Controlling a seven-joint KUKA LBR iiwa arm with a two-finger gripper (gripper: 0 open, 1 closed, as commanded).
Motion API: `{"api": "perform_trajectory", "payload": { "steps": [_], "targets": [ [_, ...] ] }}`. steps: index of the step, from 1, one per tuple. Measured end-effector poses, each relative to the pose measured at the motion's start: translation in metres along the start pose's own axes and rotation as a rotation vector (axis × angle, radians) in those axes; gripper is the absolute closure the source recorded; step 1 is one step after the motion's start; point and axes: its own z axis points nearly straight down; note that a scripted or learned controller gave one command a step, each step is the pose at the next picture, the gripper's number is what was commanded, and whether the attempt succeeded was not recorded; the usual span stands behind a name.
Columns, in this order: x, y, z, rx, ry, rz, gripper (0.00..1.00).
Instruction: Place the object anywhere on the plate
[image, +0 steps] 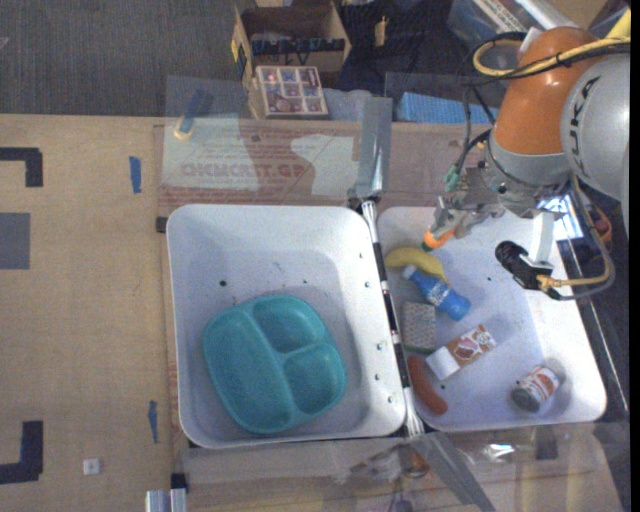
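A teal divided plate (272, 362) lies in the left white bin (200, 240), toward its front. My gripper (447, 226) hangs over the back left corner of the right bin (575, 340), below the orange wrist band. A small orange object (434, 238) sits between its fingertips, and the fingers are shut on it. It hangs just above and behind a yellow banana (416, 260). The plate is well to the left and nearer the front, across the divider between the bins.
The right bin also holds a blue bottle (442, 295), a grey speckled pad (419, 324), a red-and-white box (462, 350), a reddish sausage (427, 387) and a small can (536, 387). A black cable clip (520, 264) hangs beside the arm. Cardboard boxes stand behind the bins.
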Motion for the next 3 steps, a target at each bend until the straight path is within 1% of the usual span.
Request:
{"api": "perform_trajectory", "payload": {
  "steps": [1, 2, 3],
  "targets": [
    [0.070, -0.056, -0.002, -0.006, -0.008, -0.331, 1.00],
    [0.116, -0.055, 0.000, -0.004, -0.001, -0.323, 1.00],
    [0.170, -0.052, -0.028, -0.006, -0.002, -0.347, 1.00]
  ]
}}
